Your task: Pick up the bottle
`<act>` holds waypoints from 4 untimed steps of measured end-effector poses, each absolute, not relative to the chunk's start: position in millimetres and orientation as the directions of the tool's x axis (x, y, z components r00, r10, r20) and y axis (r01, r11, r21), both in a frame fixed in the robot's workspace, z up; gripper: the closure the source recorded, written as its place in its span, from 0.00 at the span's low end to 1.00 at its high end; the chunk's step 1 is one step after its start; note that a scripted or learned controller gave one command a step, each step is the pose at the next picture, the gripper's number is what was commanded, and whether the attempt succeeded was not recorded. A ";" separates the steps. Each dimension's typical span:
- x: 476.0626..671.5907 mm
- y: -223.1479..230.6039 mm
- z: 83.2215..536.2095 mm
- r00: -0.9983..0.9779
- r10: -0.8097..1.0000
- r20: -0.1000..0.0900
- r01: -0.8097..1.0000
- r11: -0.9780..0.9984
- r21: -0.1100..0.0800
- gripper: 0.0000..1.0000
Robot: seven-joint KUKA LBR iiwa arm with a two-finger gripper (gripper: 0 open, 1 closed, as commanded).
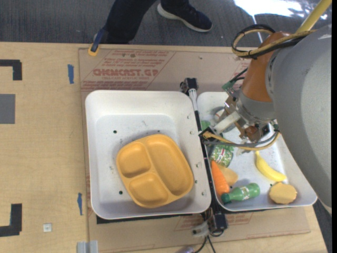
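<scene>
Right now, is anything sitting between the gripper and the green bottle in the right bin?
Yes. The gripper hangs over the bin's far end, the green bottle lies near the front edge. Between them lie a green packet and a carrot, its tip beside the bottle's cap.

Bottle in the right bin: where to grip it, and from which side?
Grip the bottle mid-body, from above, jaws across its short width. It lies flat, cap toward the carrot, base toward the yellow fruit. Its long sides look free; its ends are crowded.
</scene>
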State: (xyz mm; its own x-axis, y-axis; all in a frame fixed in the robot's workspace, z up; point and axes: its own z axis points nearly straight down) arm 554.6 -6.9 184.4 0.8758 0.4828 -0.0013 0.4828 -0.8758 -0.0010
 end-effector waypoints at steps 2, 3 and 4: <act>534.2 31.3 194.2 0.931 0.365 -0.005 0.365 -0.931 -0.005 1.00; 478.6 48.8 184.1 0.839 0.544 -0.003 0.544 -0.839 -0.005 1.00; 479.6 66.6 277.8 0.829 0.559 0.000 0.559 -0.829 -0.001 1.00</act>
